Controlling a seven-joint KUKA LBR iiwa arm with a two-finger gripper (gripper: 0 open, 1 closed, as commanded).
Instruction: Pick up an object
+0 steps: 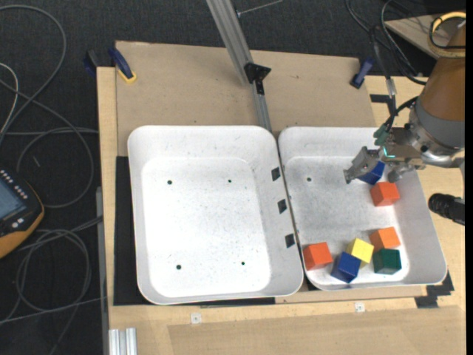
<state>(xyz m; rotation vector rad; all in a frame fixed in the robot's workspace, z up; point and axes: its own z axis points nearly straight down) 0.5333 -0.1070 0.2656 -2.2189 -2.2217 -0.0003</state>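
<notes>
One fixed camera above the bench (222, 87); slanted downward, both bins framed from moderate distance.

Speckled matt white bins (207, 143), plywood bench (185, 87) — bare, metal strut (229, 28)

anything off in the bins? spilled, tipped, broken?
Nothing stands out. All blocks sit inside the right bin: an orange block, blue block, yellow block, a second orange block and green block clustered along its near edge, another orange one beside the gripper.
</notes>
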